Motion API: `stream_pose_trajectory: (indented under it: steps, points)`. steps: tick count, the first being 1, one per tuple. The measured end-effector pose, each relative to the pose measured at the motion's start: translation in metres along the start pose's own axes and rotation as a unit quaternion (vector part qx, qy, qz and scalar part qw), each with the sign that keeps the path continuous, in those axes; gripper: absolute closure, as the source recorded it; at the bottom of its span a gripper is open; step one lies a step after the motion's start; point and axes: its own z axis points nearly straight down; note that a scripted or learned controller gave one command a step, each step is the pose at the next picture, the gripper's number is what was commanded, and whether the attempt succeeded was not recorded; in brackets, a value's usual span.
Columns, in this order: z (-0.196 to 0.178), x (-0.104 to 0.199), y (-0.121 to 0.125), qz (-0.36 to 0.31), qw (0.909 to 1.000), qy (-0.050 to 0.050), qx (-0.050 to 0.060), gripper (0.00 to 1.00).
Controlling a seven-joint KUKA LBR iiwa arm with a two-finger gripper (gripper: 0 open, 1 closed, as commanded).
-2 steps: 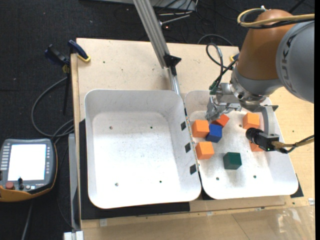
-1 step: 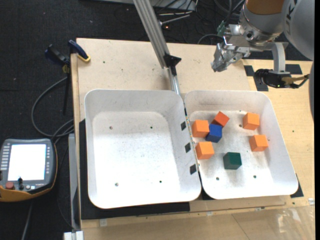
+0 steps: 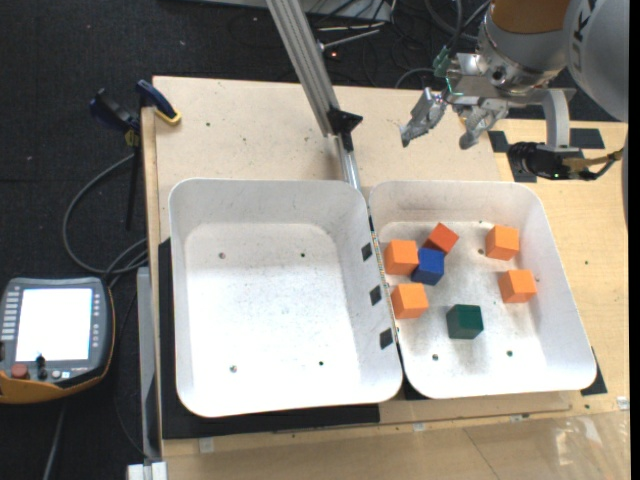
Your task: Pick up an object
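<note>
The arm [image 3: 590,8] was smooth grey with a broad orange band above its wrist; thin cables ran near the small metallic claw [image 3: 447,125] with two grey fingers [image 3: 420,125].

Setting: robotics lab or test cell, not a home or shop. Evidence: plywood bench [image 3: 250,128] on dark carpet-like floor, bearing two shallow white bins [image 3: 200,218] side by side. An industrial arm [image 3: 560,8] (grey, orange band) reaches in from the right. A teach pendant [image 3: 52,340] with lit screen lies on the floor at left, cable [image 3: 95,208] trailing. Aluminium strut [image 3: 300,48] rises from the bench; loose wiring [image 3: 400,18] behind it. Clamp [image 3: 135,108] at the bench corner.
</note>
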Motion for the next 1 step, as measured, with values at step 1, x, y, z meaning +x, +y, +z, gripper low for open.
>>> stream_pose_trajectory:
  steps: [1]
  points:
    - [0.0, 0.0001, 0.0, 0.0, 1.0, 0.0, 0.0, 0.0]
